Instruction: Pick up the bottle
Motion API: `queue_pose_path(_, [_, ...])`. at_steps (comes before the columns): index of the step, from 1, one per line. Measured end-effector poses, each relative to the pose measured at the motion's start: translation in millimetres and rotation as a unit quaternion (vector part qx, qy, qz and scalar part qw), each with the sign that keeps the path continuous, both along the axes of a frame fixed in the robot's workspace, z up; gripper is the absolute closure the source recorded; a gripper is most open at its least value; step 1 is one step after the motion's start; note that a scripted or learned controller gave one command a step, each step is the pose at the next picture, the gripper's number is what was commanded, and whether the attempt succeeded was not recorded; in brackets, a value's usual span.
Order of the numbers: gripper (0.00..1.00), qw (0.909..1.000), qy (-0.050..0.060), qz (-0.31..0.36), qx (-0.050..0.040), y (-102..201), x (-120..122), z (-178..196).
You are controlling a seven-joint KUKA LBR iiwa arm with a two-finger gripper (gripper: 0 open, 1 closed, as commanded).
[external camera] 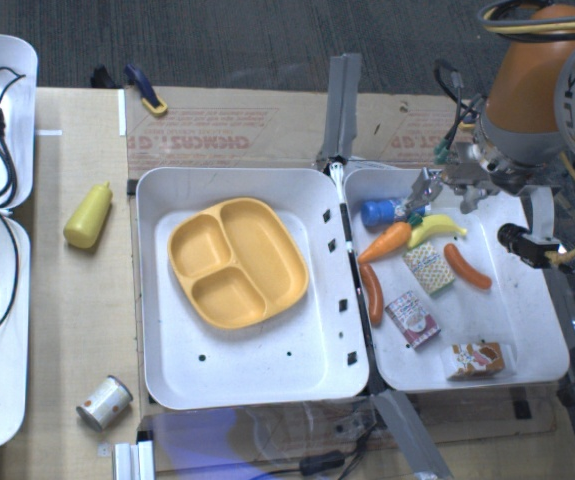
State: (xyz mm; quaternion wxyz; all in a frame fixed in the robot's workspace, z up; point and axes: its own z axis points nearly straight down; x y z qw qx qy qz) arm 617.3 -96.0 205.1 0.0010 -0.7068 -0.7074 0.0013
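Bottle [378,212]: blue, lying on its side at the upper left of the right bin [527,368], close to the bin's left wall.
Long axis: roughly left-right across the frame, its right end toward the gripper.
Gripper [419,196]: upper middle of the right bin, just right of the bottle and a little above it in the frame; whether it touches the bottle is too small to tell.
Grip state: cannot tell how far it is open, and nothing is visibly held.
Bearing: the bottle lies left and slightly down-frame of the gripper, so a short shift left looks like what the pick calls for, closing across the bottle's short width.
Crowding: a carrot [385,242] lies just below the bottle and a banana [435,230] just beside it to the right; either could be nudged or caught instead.
Arm [537,78]: orange and grey, at the upper right of the frame.
Surface: smooth white bin floor; a bottle on its side may roll when pushed.
Room: the bin wall to the left leaves little space beyond the bottle.
Left bin [157,268]: holds a yellow tray [237,261], well apart from the pick.
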Motion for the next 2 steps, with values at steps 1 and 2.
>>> queue_pose_path(1, [0.00, 0.9957, -0.001, -0.093, -0.0007, -4, 39, -69])
queue_pose_path(2, [0.00, 1.0000, -0.002, -0.002, -0.0008, -8, 23, -17])
